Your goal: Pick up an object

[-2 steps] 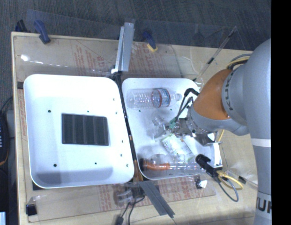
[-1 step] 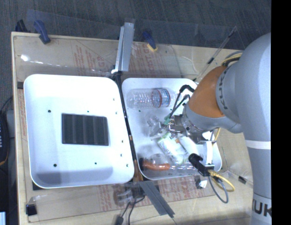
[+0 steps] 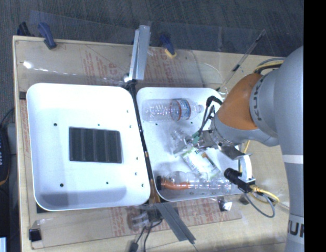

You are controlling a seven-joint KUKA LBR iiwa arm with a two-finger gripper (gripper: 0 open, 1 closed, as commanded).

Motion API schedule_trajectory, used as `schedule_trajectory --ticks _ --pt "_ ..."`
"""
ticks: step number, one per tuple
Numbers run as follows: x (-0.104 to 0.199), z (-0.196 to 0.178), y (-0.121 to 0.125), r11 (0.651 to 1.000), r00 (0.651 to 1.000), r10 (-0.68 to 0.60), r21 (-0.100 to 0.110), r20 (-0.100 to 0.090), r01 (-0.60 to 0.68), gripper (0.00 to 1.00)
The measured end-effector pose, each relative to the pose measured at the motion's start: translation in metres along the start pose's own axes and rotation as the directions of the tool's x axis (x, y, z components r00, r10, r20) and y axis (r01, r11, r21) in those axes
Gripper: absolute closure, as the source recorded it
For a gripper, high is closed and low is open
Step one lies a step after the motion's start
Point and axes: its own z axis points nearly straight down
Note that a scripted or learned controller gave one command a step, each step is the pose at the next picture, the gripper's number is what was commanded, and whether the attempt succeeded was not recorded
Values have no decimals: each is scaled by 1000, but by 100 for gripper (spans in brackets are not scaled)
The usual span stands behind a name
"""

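Two white bins sit side by side on the bench, and all the action is in the right bin [image 3: 152, 101]. The left bin [image 3: 42, 104] offers wide bare floor around a dark slatted panel [image 3: 95, 144] at its centre. Over on the right it's crowded: a clear plastic bottle [image 3: 170, 109] lies on its side near the 12 o'clock wall, blue-and-white label wrapped round it, print too small to read. Another clear bottle with an orange end [image 3: 191, 184] lies hard along the 6 o'clock wall. Between them, a jumble of clear wrappers [image 3: 191, 151] with flecks of green, nothing legible. The gripper [image 3: 204, 140] is down over that jumble, toward the bin's 3 o'clock side, arm's orange band [image 3: 237, 106] just above it; whether it is spread or pinching anything, I cannot tell. Little free floor remains, mostly at 9 o'clock beside the dividing edge. Faint red lettering on the bench [image 3: 100, 62] is unreadable.
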Motion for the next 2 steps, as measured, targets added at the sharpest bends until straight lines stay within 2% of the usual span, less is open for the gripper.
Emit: schedule_trajectory --ticks 1,2 --pt "0 -11 2 1000 1000 -6 -4 2 6 100" --pt "37 -120 43 999 999 34 7 -2 -34 100"
